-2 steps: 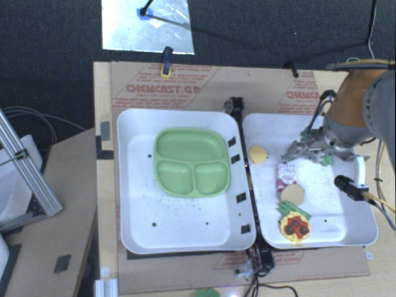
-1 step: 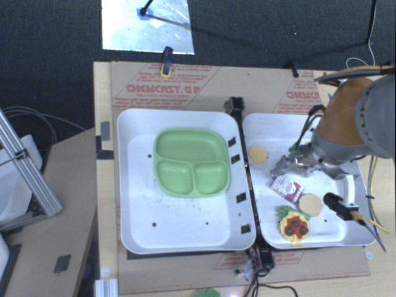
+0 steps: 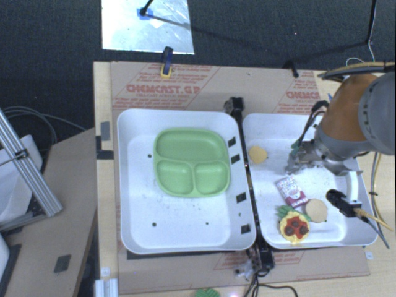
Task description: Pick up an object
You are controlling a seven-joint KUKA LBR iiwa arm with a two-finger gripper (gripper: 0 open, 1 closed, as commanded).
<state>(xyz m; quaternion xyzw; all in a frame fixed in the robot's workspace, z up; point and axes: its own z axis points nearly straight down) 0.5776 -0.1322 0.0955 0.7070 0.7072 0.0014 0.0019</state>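
Pincer (image 3: 297,161), grip unclear, perhaps empty, between yellow ball (image 3: 258,154) and pink packet (image 3: 291,190).

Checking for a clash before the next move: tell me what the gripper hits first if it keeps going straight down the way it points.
Probably the bare floor of the right bin. The gripper points down over a spot between the yellow round piece and the pink packet, seemingly clear of both, though depth is uncertain.
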